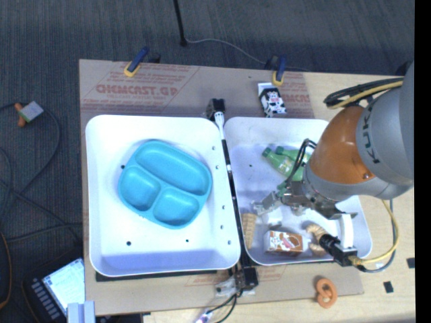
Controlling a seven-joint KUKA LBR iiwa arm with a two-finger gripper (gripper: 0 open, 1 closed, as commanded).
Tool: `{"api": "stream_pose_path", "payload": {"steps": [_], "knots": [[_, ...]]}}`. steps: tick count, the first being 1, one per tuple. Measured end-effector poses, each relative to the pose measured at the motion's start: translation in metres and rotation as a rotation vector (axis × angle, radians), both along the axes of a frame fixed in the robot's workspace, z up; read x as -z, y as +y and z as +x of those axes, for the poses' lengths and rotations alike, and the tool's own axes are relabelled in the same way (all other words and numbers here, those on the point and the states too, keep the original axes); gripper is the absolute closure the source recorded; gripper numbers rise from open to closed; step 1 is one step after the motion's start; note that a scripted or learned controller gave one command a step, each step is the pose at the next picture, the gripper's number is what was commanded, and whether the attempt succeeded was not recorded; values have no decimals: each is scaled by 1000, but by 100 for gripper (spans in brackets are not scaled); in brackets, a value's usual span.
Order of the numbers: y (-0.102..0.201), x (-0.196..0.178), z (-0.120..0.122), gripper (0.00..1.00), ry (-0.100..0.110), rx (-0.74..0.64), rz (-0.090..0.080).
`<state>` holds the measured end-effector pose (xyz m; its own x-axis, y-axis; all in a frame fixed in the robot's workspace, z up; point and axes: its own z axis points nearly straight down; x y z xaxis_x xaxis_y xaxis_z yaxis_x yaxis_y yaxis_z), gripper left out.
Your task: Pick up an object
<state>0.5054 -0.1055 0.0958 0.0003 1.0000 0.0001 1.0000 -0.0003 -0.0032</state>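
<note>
My gripper (288,200) hangs low over the middle of the right bin (246,147), below the arm's orange band. A green bottle (278,158) lies just behind it, partly under the wrist. A waffle cone (250,228) lies to its front left. A brown snack packet (283,242) rests near the bin's front wall, with a tan bread-like piece (314,232) beside it. The arm's body hides what is directly beneath the gripper.
The left bin (108,247) holds a blue divided plate (165,182). An orange ring-shaped item (326,291) lies on the board in front of the right bin. A small black-and-white box (272,101) and two clamps (137,60) sit behind the bins.
</note>
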Motion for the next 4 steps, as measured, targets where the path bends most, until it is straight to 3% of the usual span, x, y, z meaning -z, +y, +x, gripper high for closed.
{"api": "stream_pose_path", "payload": {"steps": [1, 2, 3, 4], "knots": [[9, 7, -17, 0, -20, 2, -8], [9, -2, -17, 100, -18, 3, -7], [85, -89, -6, 100, -3, -2, 0], [85, -98, -6, 100, -2, -2, -1]]}}
